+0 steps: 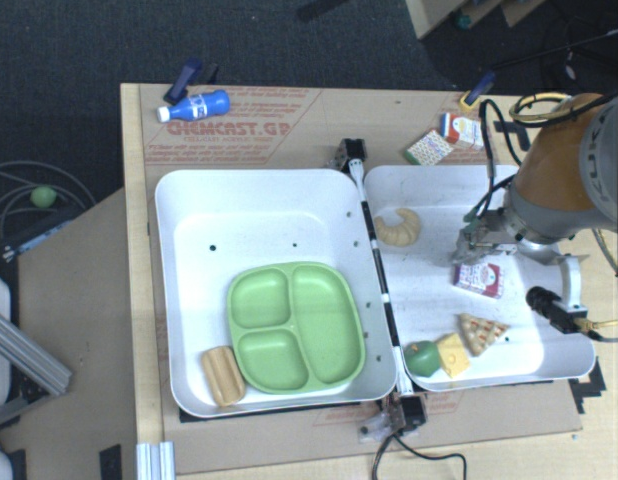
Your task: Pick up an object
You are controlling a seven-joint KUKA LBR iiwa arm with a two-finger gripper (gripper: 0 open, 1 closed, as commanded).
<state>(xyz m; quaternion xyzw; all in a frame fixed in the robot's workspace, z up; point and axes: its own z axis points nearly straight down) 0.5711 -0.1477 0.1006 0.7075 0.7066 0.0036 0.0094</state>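
Small carton point(480, 279), white with purple-pink print, lying flat in right bin point(429, 183), mid-floor toward arm side. Gripper point(479, 245) directly over carton's upper edge, tips down at or just above it; contact not resolvable. Jaw spread unreadable from this angle, cannot tell if released or clenched; nothing seen clamped between the tips. Grey arm point(564, 183) with orange band entering from right, bent over bin's far-right corner.

Elsewhere in right bin: croissant point(399, 227) near left wall, well apart from carton; pizza slice point(482, 332) below carton, near but not touching; yellow cheese wedge point(452, 355) just beside pizza slice; green apple-like fruit point(422, 358) touching cheese, by lower-left corner.

Left bin point(179, 268): green divided plate point(292, 325) low centre; tan bread-like piece point(223, 376) against plate's lower-left edge.

On bench outside bins: blue-and-white bottle point(194, 106) upper left on cardboard; small printed packs point(444, 140) above right bin; black cable point(504, 128) looping beside arm
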